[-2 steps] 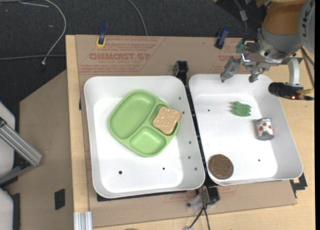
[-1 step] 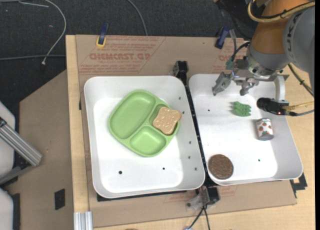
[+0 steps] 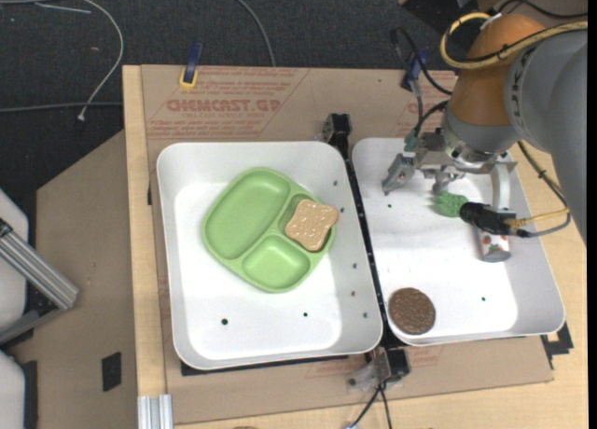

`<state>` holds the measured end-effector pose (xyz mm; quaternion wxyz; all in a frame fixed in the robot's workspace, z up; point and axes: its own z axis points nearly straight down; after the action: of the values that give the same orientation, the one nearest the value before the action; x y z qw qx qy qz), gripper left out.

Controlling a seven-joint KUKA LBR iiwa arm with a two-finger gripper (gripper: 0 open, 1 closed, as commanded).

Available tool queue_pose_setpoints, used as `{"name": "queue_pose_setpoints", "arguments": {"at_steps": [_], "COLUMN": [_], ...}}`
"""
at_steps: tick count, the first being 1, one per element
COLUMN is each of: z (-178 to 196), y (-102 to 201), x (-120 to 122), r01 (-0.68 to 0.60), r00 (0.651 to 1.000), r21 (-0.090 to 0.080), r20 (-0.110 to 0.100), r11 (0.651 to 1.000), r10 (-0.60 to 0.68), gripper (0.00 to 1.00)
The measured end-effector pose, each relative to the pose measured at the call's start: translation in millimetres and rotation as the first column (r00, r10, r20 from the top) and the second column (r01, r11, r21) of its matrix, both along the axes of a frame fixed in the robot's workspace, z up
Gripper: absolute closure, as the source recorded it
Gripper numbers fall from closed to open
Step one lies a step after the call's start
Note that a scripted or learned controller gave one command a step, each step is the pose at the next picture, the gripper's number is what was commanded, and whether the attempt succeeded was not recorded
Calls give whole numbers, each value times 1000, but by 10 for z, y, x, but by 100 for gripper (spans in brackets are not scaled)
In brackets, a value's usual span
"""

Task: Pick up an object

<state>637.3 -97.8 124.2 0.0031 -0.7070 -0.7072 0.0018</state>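
Note:
My gripper [image 3: 417, 181] hangs over the back of the right bin [image 3: 534, 298], its fingers spread open with nothing between them. A small green object [image 3: 450, 205] lies on the bin floor just right of and below the fingers, apart from them. A small grey and red object [image 3: 494, 247] lies further right, near the bin's right wall. A round brown patty [image 3: 411, 310] rests at the bin's front left corner.
The left bin [image 3: 196, 315] holds a green divided plate [image 3: 244, 222] with a slice of toast [image 3: 310, 223] on its right edge. A black divider [image 3: 362, 231] runs between the bins. The arm's orange band [image 3: 490, 73] looms at the upper right.

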Motion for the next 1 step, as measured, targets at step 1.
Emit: {"name": "queue_pose_setpoints", "arguments": {"at_steps": [1], "z": [-418], "y": [9], "x": [-9], "r01": [0], "r00": [1000], "r21": [0], "r20": [0], "r11": [1000], "r10": [0], "gripper": [0]}}
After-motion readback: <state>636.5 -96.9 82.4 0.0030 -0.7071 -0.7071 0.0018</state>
